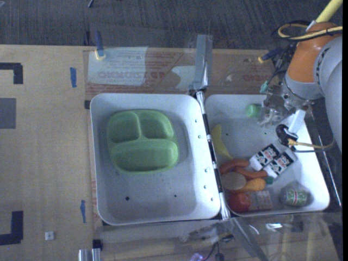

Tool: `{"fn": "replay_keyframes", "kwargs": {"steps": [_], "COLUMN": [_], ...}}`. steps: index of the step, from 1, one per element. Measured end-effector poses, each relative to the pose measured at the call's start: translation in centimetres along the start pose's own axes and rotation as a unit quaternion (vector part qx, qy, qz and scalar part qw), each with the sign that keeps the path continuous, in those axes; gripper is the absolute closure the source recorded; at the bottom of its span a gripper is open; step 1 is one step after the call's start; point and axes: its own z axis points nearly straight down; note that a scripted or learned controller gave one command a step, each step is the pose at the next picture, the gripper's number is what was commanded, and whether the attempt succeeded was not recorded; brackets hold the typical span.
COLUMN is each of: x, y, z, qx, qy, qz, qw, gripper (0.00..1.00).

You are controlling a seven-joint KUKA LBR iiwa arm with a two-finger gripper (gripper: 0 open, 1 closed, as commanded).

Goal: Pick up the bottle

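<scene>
In the right-hand shallow white bin (312, 162), a small green plastic bottle (253, 111) lies on its side near the far wall, its long axis seemingly running left to right; the grey arm's two-finger gripper (270, 115) hangs just beside it, on its right, so the bottle sits immediately left of the claw. Whether the claw is spread or closed cannot be told; nothing is visibly held.

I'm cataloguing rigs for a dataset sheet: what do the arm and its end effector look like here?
The arm is pale grey with an orange band above the wrist. Yellow cable loops run near the band, and a thin cable trails below. The end effector is a small metallic assembly.
</scene>
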Motion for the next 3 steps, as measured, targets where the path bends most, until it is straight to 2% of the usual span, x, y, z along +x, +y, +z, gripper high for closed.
{"fn": "replay_keyframes", "kwargs": {"steps": [1, 2, 3], "x": [-0.2, -0.2, 3.5], "y": [-5.5, -5.5, -4.7], "z": [0.9, -0.2, -7.5], "qx": [-0.019, -0.021, -0.02], "qy": [0.004, 0.004, 0.005], "qz": [-0.085, -0.084, -0.007], "qw": [0.9962, 0.9962, 0.9998], "gripper": [1.0, 1.0, 1.0]}}
